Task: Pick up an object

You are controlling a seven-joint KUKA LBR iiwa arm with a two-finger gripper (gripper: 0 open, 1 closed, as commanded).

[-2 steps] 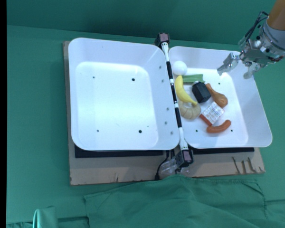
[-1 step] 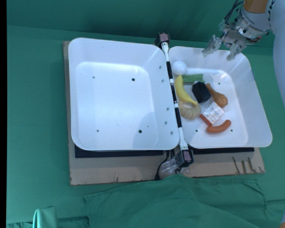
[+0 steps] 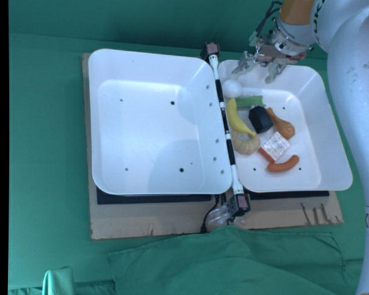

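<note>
i see the gripper (image 3: 258, 66) hanging over the far rim of the right bin (image 3: 332, 165), above the pile and apart from it. its fingers look spread and nothing sits between them, so i judge it has hold of nothing.

everything worth picking is in that right bin, crowded toward the divider: a white ball (image 3: 232, 88) at the top, a banana (image 3: 237, 118) running down below it, a croissant (image 3: 246, 144) at the banana's lower end, a black block (image 3: 260, 118) beside a drumstick (image 3: 282, 125), a small packet (image 3: 275, 145) and a sausage (image 3: 283, 163) nearest me. the left bin (image 3: 154, 183) is beside it.

my worry is the crowding. the pieces touch or overlap, so a descent into the middle could land on two things at once and squeeze neither. the ball would likely roll off under a finger. anything hard against the divider leaves little room for a finger on that side. the sausage lies more on its own and looks the safer target.
</note>
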